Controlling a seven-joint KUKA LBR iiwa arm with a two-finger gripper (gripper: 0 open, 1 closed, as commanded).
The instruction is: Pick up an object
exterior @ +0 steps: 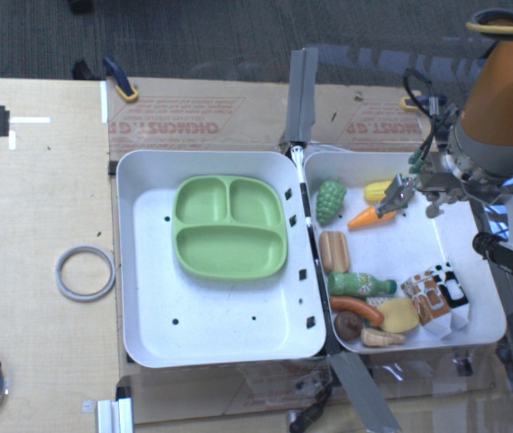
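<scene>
While hovering at two o'clock of the right bin (472,269), gripper (398,195) poised over carrot (369,216), presumably targeting it; clench state unclear.

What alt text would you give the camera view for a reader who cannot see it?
The end effector hangs low over the right bin, at the orange carrot beside a corn cob. That bin also holds a green bottle, a hot dog and other toy food. The left bin holds a green divided plate.
</scene>
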